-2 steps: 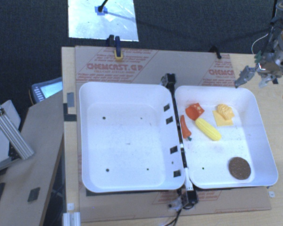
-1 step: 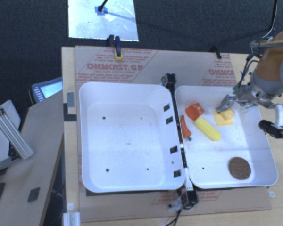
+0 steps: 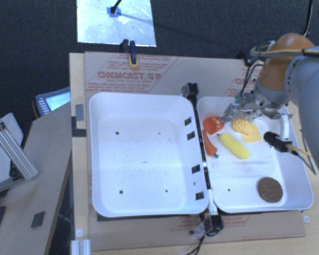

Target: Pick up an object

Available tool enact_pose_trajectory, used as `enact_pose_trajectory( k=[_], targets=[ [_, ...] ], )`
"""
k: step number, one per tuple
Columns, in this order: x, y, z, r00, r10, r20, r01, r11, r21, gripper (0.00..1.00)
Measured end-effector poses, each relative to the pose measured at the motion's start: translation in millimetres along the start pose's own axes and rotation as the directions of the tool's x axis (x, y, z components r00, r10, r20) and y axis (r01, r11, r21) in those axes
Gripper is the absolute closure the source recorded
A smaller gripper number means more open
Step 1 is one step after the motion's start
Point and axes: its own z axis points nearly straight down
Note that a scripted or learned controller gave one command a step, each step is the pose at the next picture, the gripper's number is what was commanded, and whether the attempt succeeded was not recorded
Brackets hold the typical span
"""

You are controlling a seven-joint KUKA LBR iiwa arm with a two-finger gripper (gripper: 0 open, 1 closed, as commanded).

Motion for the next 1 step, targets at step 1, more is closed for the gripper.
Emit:
enact_pose_trajectory(
  k=[1],
  targets=[
    [-14.3, -21.2, -193.7, 1.0, 0.009, 0.007, -0.009, 1.0, -0.017, 0.0]
  ],
)
